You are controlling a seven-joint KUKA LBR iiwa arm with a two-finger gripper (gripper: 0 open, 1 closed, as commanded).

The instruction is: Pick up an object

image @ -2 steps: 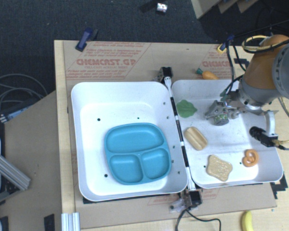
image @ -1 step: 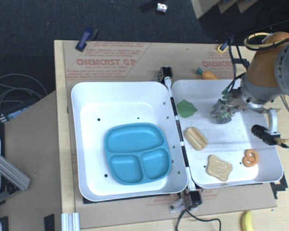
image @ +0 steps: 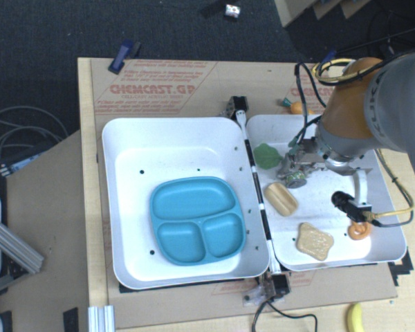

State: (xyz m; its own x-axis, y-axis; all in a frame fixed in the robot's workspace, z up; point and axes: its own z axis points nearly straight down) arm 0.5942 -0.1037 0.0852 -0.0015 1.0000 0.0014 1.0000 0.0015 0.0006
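The hand (image: 295,173), its grip impossible to tell, hangs near the right bin's (image: 387,244) left wall over a light, stiff bread roll (image: 281,199), best pinched across its narrow sides.

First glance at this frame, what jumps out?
The blue divided tray sitting alone in the left bin. Then the grey and orange arm reaching in from the right, its gripper low in the right bin among small items: a green piece, a tan bread roll, a cracker.
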